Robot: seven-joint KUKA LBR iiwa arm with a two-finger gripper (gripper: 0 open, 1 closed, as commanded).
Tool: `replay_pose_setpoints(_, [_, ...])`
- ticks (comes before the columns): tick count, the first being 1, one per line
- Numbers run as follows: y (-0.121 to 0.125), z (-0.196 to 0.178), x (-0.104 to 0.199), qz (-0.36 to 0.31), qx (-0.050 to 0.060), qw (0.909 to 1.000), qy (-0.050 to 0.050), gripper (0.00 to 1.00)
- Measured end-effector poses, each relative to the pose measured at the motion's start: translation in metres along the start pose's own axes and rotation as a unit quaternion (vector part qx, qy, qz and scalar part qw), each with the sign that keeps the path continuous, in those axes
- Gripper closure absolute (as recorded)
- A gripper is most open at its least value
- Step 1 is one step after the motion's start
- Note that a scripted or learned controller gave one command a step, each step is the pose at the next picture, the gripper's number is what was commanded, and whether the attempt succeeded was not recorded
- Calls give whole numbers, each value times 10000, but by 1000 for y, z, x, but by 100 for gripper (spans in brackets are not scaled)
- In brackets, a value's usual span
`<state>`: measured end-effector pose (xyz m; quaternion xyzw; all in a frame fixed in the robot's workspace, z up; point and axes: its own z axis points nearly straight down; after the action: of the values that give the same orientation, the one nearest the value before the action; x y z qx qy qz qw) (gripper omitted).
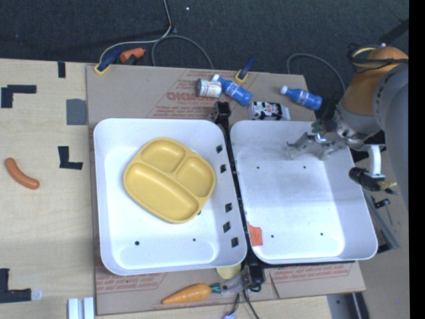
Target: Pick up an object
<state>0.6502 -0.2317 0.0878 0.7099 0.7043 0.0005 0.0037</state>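
Observation:
A yellow divided plate (170, 179) lies in the left white bin (109, 244), tilted a little toward the bin's centre. My gripper (312, 147) hangs over the back part of the right white bin (358, 244), near its far right corner. Its fingers are spread open with nothing between them. A small orange-red scrap (255, 235) lies at the right bin's front left corner, far from the gripper.
Outside the bins lie two blue bottles (237, 92) (302, 98), a white bottle (209, 87), a black-and-white packet (269, 110), a toy sausage (22, 173) far left and a toy carrot (188, 294) at the front. The arm (372, 92) fills the right side.

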Motion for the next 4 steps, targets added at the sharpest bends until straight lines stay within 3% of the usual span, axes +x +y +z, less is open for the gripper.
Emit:
replay_pose_setpoints(1, [-77,-1,51,-40,-8,10000,1,0])
replay_pose_setpoints(2, [-63,0,126,-72,-5,10000,15,0])
replay_pose_setpoints(3, [12,2,128,-58,-2,10000,16,0])
replay_pose_setpoints(4, [5,-6,135,-42,34,10000,18,0])
